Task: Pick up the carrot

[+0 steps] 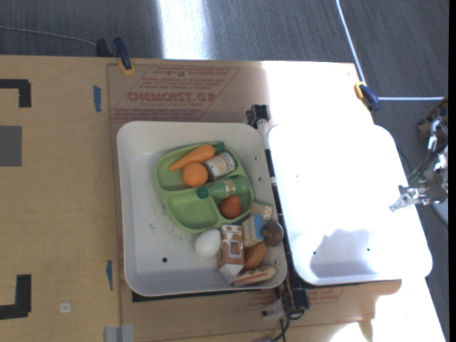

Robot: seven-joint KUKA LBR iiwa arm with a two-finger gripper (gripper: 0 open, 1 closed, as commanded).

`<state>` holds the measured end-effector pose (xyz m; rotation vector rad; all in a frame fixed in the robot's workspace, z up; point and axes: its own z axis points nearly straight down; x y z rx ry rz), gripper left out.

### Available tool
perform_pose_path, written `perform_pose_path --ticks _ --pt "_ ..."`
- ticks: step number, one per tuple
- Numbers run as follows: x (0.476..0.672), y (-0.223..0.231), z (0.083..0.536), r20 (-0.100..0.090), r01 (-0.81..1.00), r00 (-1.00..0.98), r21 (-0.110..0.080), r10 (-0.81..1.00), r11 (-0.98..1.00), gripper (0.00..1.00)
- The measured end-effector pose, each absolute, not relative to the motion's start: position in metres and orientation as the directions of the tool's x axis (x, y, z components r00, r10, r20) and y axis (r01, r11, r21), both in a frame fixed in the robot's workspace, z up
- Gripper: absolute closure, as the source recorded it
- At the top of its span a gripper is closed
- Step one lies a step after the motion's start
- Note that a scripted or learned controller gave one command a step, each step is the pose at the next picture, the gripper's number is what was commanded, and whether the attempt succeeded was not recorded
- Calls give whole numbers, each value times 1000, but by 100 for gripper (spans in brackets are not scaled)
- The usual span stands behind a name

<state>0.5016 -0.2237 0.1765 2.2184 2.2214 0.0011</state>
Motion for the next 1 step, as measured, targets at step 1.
perform_pose_path --ticks 1 --pt "479 -224 177 1 1000 0 -1 1000 0 100"
